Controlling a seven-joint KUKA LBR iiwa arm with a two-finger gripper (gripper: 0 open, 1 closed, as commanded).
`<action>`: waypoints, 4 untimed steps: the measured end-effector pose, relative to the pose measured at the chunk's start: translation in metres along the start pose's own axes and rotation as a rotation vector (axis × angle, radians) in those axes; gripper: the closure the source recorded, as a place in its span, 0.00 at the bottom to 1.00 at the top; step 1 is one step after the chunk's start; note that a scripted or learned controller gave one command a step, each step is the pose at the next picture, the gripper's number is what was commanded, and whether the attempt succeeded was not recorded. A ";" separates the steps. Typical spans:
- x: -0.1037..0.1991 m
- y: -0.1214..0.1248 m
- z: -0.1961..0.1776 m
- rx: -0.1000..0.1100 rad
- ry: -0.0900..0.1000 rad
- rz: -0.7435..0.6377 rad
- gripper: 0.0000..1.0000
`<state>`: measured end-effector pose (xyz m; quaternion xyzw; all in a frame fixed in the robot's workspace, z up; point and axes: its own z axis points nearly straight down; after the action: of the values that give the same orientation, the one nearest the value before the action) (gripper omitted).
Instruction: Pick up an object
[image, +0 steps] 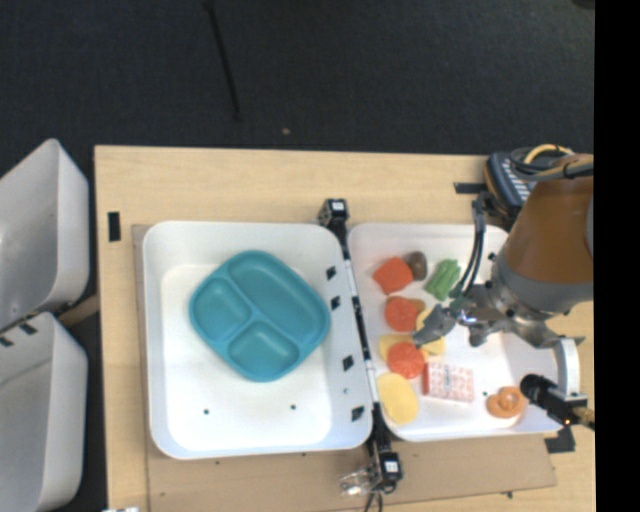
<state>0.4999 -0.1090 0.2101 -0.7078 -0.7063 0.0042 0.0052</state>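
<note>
- Where the bench (120, 400) lies nearest you, the right-hand shallow white bin (455, 243) has three things along its near wall: a pale yellow rounded lump (399, 398) at the left corner, a flat red-and-white patterned packet (448, 382) just beside it, and a small orange ring-shaped piece (506, 402) further right, apart from the packet.
- Just behind the lump sits a red-orange rounded piece (405, 358), touching or nearly touching it.
- Next back you find the gripper (438, 325), low over the middle of the right bin. It is directly above a small yellow piece (434, 345), the thing closest to it. You cannot tell whether the gripper is spread or closed, nor whether it touches the yellow piece; nothing is seen held.
- Left of the gripper is an orange-red lump (402, 313), near the wall between the bins.
- Further back is a row of three: a red-orange block (393, 273), a small brown piece (416, 265) touching its right corner, and a green leafy-looking piece (441, 278) to the right.
- Level with all this, the left-hand white bin (180, 400) holds a teal divided plastic plate (260, 313), lying flat and turned at an angle.
- The grey and orange arm (545, 250) enters from the right, over the far right of the right bin.
</note>
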 end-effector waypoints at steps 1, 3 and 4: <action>0.000 0.003 -0.007 -0.014 -0.002 -0.003 0.00; 0.003 -0.008 0.090 -0.009 -0.002 -0.001 0.00; 0.000 -0.005 0.106 -0.020 -0.007 0.002 0.00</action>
<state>0.4934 -0.1093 0.1044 -0.7084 -0.7058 -0.0005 -0.0044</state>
